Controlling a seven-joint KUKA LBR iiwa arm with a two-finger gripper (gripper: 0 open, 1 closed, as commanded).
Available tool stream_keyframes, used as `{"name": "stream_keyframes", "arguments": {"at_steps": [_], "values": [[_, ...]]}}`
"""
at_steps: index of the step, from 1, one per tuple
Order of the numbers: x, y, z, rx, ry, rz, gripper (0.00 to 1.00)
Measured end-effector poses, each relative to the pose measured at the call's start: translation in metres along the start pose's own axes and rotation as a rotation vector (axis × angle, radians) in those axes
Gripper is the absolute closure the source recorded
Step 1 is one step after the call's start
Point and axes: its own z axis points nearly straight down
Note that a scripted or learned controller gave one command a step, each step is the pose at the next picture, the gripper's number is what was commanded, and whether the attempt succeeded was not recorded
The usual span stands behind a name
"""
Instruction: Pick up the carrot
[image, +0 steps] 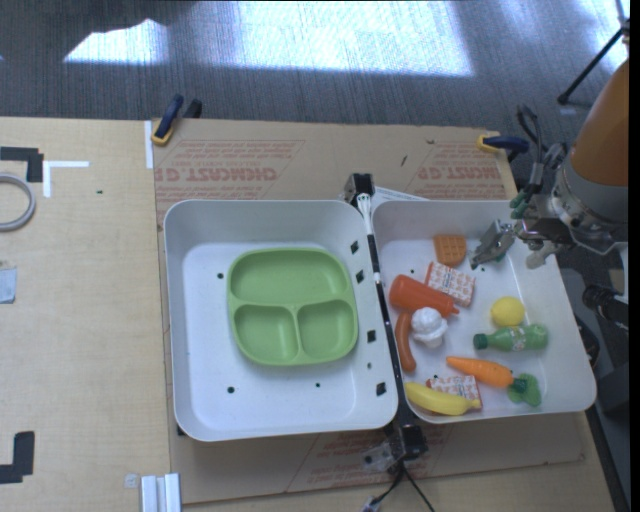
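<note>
A: Where is the carrot (480, 371)?

B: Low in the right bin (570, 310), near its front wall. It is a smooth orange cone lying on its side, tip pointing left, with a knobbly green top (525, 389) at the right end.

A: What crowds it?

B: A glossy yellow banana (438, 401) curves just below its tip, resting on a printed packet (462, 388). A green bottle (512, 339) lies just above it, and a round lemon (508, 312) above that. To the left sit a white lumpy piece (428, 324), a slim red sausage (403, 343) and a fatter orange-red piece (415, 294).

A: And the gripper (512, 243)?

B: It hangs over the bin's upper right part, well apart from the carrot, its two metal fingers spread with nothing between them. A waffle-textured square (450, 248) lies just to its left.

A: Any open room?

B: Bare white floor shows below the gripper, along the right wall. The left bin (190, 330) holds a matte green divided plate (293, 305) with rounded corners.
</note>
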Motion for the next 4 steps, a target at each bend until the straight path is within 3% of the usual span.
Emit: {"name": "stream_keyframes", "arguments": {"at_steps": [1,2,3,4], "values": [[0.044,-0.060,0.073,0.000,0.000,-0.081,0.00],[0.003,-0.070,0.145,-0.001,0.001,-0.053,0.00],[-0.005,-0.070,0.176,-0.001,0.001,-0.183,0.00],[0.004,-0.068,0.175,-0.006,-0.002,-0.434,0.00]]}}
